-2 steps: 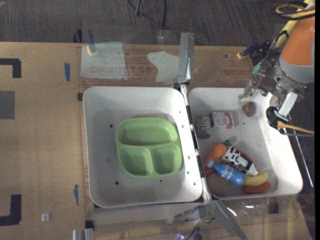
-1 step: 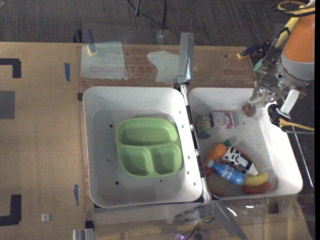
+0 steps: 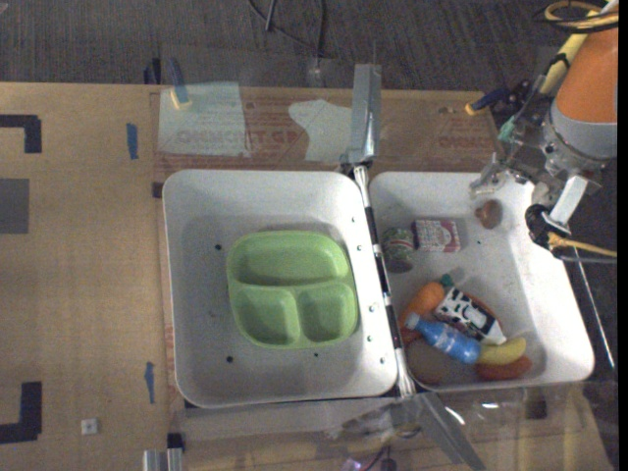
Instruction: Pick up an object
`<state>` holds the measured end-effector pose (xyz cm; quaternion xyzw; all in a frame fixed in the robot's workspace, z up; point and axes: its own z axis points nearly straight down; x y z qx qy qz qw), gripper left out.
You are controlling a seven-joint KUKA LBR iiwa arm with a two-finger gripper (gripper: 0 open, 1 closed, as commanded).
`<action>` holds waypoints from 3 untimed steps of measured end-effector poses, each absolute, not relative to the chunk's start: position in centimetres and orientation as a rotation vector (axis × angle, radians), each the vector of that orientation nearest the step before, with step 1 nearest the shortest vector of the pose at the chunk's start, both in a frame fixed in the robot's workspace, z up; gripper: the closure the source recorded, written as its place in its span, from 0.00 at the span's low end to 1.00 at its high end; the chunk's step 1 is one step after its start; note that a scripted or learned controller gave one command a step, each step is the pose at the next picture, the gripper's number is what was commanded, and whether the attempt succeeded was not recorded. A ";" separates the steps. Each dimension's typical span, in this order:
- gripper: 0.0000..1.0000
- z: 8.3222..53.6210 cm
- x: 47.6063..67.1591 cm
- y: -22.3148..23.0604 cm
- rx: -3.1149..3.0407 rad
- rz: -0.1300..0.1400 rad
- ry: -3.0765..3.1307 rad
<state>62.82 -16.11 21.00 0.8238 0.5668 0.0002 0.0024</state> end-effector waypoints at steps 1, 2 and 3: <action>0.00 10.0 62.7 -13.5 2.528 0.013 1.851; 0.00 9.4 67.2 -20.4 2.382 0.019 2.059; 1.00 10.8 67.5 -20.6 2.361 0.019 2.050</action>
